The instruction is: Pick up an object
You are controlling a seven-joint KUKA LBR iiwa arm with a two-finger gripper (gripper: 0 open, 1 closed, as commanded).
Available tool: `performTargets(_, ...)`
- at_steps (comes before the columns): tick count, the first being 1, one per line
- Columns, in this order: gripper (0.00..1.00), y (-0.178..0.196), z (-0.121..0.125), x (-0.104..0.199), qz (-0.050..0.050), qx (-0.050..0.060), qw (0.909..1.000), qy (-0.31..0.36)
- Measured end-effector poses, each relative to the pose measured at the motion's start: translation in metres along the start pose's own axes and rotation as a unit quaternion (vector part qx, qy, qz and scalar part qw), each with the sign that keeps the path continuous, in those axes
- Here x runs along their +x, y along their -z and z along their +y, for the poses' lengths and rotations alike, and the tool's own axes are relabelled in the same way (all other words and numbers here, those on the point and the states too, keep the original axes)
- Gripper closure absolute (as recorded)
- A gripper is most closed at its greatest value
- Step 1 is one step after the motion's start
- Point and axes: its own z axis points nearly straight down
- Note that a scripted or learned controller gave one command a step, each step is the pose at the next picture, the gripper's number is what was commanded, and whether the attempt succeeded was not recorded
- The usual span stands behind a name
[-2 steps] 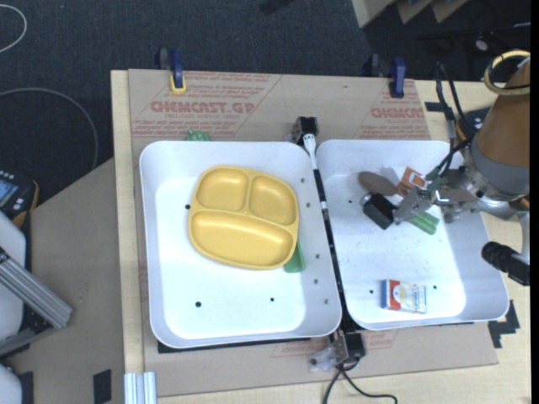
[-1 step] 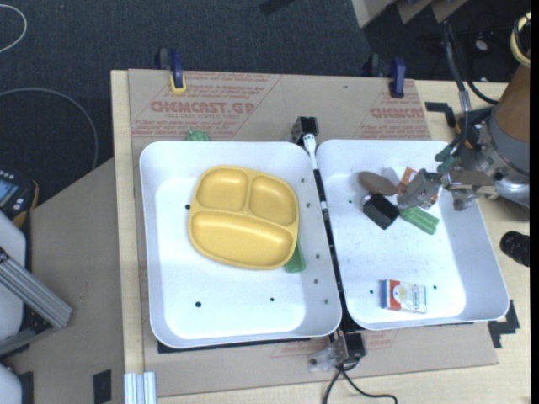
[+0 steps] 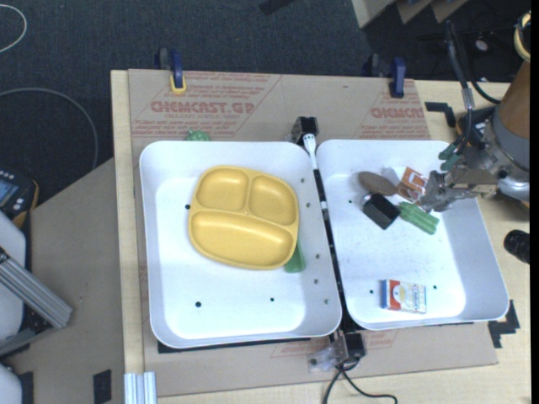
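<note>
My gripper [image 3: 437,194] hangs low over the upper right part of the right bin [image 3: 472,259], coming in from the right. Just below and left of its tip lies a green object [image 3: 418,219]; whether they touch I cannot tell. A black block [image 3: 381,210] sits left of the green object. A grey-brown piece [image 3: 376,181] and a small orange and white packet [image 3: 412,181] lie just above them. Near the bin's front edge rests a small blue, white and red box [image 3: 402,295].
The left bin [image 3: 168,251] holds a yellow divided plate [image 3: 244,217] with a green item [image 3: 295,262] poking out at the plate's lower right. A black rail [image 3: 320,200] runs between the bins. Cables and equipment crowd the far right.
</note>
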Motion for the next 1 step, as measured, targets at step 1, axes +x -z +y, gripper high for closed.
performTargets(1,1.00,0.0930,-0.0109,0.0446,0.001,-0.004,1.0000,0.002)
